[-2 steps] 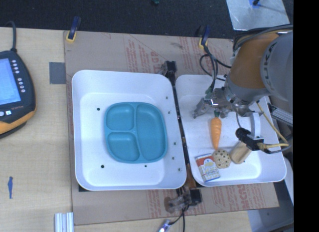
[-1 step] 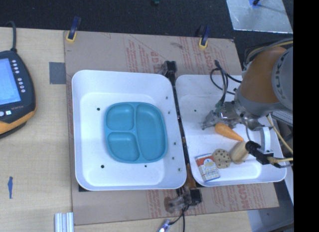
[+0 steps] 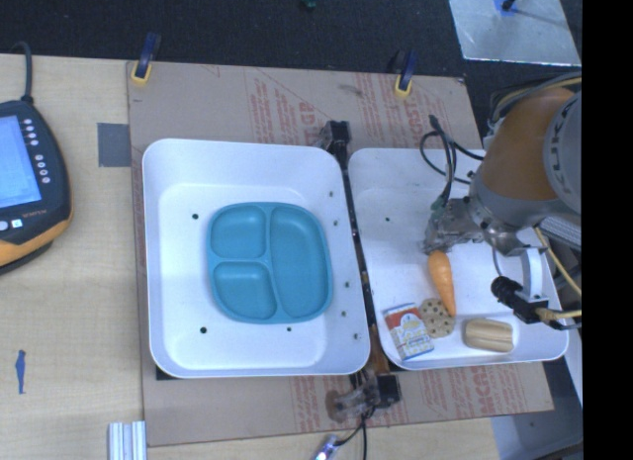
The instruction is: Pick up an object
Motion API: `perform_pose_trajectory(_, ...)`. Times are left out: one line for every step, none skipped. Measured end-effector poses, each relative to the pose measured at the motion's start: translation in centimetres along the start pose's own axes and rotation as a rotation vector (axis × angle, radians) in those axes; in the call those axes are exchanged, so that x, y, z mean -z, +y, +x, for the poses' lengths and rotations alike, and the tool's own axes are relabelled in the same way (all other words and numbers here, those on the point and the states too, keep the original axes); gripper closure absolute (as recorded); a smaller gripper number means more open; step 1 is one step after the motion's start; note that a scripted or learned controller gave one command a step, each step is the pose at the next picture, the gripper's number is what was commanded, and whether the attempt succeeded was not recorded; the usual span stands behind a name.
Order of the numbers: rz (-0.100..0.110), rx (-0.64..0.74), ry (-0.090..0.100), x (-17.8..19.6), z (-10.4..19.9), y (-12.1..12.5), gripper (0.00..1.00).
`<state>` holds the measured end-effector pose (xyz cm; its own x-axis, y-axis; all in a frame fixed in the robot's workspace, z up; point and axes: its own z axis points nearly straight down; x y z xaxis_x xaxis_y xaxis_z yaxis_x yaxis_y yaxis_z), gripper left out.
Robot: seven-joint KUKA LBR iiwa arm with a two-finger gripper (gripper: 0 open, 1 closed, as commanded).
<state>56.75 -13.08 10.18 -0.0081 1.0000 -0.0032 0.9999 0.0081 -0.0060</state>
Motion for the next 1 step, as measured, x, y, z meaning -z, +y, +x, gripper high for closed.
perform_pose_trajectory(-0.005,-0.003,0.003,9.08,6.05,-0.4,1.0)
